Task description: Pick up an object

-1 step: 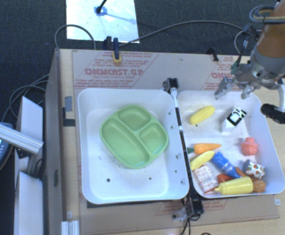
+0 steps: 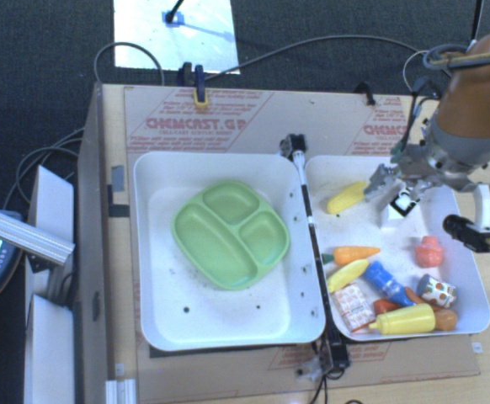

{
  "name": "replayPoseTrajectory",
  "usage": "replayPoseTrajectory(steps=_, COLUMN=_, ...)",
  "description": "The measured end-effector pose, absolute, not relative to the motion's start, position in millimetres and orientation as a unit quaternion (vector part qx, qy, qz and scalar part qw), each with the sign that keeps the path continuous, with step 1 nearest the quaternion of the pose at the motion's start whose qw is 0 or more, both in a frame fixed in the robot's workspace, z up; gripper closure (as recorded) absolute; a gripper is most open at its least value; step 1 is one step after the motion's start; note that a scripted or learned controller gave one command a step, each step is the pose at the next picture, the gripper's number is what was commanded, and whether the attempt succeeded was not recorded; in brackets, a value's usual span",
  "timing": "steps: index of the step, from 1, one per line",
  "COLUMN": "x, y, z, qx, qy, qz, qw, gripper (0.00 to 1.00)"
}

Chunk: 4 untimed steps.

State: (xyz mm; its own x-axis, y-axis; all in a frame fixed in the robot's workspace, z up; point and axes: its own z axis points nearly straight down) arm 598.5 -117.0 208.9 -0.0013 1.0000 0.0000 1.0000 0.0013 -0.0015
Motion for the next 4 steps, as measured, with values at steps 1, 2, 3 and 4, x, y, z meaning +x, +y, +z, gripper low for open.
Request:
replayPoseTrajectory(steps=1, x=574.0, y=-167.6, z=208.5, qx=-0.707, qy=-0.707, qz=0.0006, qw=0.0, gripper=0.0)
replayPoseTrajectory(steps=2, x=547.0, y=-103.2, z=170.1, qx=-0.706, qy=-0.708, qz=0.0005, qw=0.001, gripper=0.0)
replayPoseTrajectory(steps=3, x=546.3, y=-107.8, z=129.8, qx=-0.706, qy=-0.708, qz=0.0007, qw=0.001, gripper=0.0)
replayPoseTrajectory(steps=4, x=541.3, y=-96.2, z=82.9, qx=-0.707, qy=-0.708, qz=0.0, qw=0.0, gripper=0.0)
